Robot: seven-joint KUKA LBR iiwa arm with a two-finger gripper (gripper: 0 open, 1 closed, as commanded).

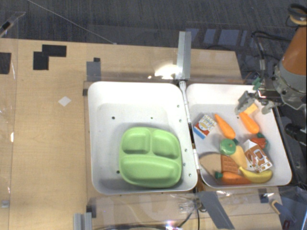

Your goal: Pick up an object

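Arm [293,68]: enters at the right edge of the camera view. Upper section is a broad orange band, smooth and rounded, tapering down into a pale grey wrist collar. Below the collar sits a darker grey mounting block with angular edges. A small teal-green spot shows on the block's left side, next to a white patch. Black cables loop behind the wrist, running up and to the left. Gripper [253,103]: grey metal, boxy, with short angular fingers [242,101] of the same dull grey finish.
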